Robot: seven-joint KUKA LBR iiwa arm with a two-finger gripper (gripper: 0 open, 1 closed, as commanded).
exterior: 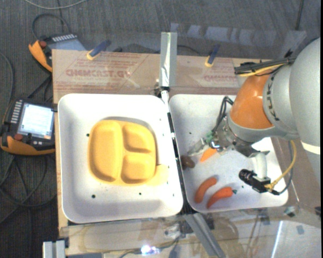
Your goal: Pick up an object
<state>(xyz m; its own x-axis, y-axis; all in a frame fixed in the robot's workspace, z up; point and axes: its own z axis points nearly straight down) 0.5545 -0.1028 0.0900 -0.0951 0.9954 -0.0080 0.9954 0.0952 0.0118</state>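
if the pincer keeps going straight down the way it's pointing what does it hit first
Most likely the small orange carrot-shaped piece just under the pincer in the right white bin; depth is unclear from this slanted view.

A yellow divided tray lies in the left white bin, a little right of its middle. Left of the tabletop, a handheld pendant with a lit screen and orange trim rests on the grey carpet, where dark cables trail about.
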